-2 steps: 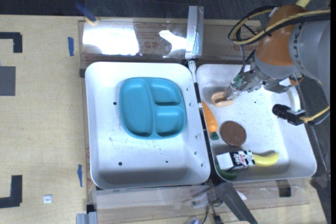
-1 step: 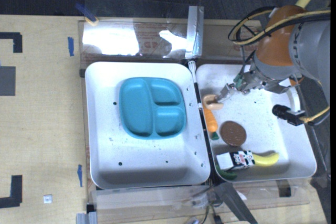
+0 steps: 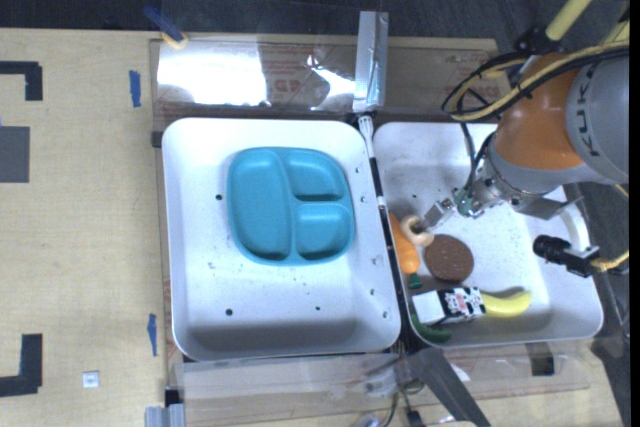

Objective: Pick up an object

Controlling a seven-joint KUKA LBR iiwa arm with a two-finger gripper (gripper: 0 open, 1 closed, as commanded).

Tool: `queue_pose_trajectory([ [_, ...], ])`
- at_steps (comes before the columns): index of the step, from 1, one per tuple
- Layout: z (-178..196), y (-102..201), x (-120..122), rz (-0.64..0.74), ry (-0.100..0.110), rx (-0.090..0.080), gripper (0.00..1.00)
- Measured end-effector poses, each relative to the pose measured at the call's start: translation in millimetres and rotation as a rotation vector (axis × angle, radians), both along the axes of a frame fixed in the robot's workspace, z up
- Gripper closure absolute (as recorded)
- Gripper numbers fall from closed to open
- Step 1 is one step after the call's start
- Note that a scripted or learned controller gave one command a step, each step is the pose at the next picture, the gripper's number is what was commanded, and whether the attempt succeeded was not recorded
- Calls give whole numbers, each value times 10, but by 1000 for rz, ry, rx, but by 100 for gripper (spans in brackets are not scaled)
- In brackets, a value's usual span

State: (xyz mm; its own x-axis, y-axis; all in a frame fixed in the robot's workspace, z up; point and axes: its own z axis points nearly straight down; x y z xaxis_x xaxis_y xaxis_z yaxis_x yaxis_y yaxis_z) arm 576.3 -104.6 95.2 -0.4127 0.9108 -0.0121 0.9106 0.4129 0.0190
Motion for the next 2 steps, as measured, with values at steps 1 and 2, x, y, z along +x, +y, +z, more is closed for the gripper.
queue_pose_trajectory([
  [1,-16,-185,179,-67,5,5,0],
  [2,405,-97,334,18,15,2,0],
])
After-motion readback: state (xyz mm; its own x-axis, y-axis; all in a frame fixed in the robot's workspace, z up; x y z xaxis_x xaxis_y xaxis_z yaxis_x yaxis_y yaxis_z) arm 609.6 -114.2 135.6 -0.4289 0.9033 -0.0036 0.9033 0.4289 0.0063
